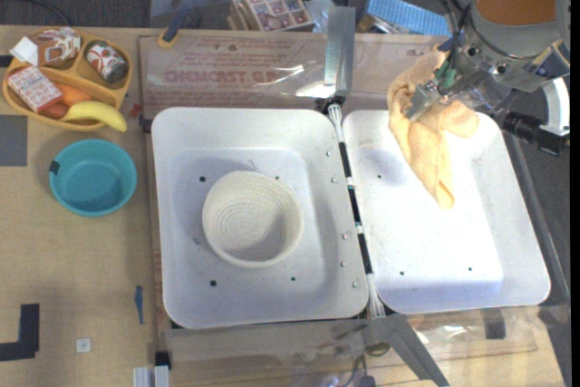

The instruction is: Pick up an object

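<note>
— Which step are we at?
— The lift, I'd say. My gripper (435, 91) pinches the yellow cloth (430, 140), which hangs over the right bin (471, 258)'s far end. Next I must raise it clear without slipping.
— Count?
— One cloth, one hat (251, 217) in the left bin (181, 149), two bins.

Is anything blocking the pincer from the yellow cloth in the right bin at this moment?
Nothing visible does. The pincer is already at the crumpled yellow cloth, bunching its upper part, with the rest draping down over the right white bin. The woven cream bowl sits apart in the left white bin.
</note>
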`<state>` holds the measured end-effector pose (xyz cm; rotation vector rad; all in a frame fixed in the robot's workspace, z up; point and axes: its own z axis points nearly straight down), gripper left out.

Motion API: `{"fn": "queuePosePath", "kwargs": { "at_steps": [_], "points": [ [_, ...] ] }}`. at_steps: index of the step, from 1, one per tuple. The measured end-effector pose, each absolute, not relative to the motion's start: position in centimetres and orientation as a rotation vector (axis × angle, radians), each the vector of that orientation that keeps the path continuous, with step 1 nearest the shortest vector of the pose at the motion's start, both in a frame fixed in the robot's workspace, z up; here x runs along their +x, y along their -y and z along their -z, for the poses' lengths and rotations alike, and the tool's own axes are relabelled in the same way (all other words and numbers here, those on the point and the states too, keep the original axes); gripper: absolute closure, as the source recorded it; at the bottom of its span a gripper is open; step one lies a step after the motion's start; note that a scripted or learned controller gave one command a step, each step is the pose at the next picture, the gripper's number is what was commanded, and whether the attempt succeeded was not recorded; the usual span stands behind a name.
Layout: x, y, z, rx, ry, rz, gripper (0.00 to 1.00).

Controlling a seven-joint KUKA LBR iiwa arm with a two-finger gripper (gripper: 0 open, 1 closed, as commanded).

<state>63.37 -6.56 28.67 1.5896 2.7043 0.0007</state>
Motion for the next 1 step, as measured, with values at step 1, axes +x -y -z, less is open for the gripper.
{"fn": "queuePosePath", "kwargs": {
  "at_steps": [1],
  "points": [
    [59.28,6.94,-27.87,1.876,-2.523,0.003,1.00]
  ]
}}
